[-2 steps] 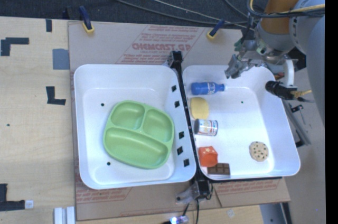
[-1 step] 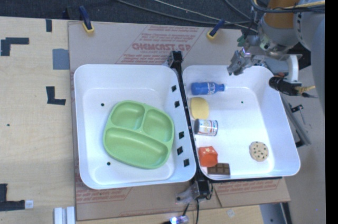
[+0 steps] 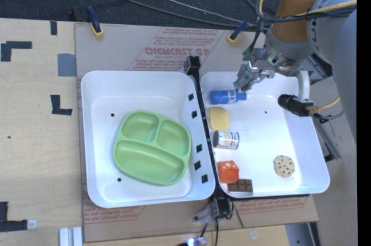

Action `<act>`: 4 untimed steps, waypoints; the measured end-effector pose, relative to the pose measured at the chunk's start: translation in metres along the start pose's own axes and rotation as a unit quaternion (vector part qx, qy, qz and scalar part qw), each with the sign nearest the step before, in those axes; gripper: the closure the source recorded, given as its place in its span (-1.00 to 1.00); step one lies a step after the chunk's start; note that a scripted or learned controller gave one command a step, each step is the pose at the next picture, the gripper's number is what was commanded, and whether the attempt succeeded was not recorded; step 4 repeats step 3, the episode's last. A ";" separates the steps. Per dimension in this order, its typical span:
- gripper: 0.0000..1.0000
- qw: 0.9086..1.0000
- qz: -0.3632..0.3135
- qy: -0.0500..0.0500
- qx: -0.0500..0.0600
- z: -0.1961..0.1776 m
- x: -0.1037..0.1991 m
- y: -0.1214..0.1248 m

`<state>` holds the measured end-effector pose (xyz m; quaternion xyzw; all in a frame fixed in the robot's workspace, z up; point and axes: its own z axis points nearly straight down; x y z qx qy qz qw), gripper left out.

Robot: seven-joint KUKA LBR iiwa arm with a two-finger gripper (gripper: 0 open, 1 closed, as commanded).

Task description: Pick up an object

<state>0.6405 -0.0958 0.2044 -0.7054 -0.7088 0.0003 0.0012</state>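
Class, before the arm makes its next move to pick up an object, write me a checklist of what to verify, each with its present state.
1. Claw over the right bin: ok.
2. Claw near a target, the blue bottle: ok.
3. Object already between the claw's tips: not ok.
4. Claw opening: cannot tell.
5. Space around the bottle: not ok; the yellow item lies just below it, the divider close by.
6. Green tray out of the way in the left bin: ok.

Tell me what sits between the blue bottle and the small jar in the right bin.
A pale yellow round piece, between the blue bottle and the jar.
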 end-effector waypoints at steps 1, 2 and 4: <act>1.00 1.000 0.000 0.000 0.001 0.008 0.051 -0.014; 1.00 1.000 -0.001 0.000 0.000 -0.006 0.102 -0.022; 1.00 1.000 -0.001 0.000 0.000 -0.002 0.152 -0.029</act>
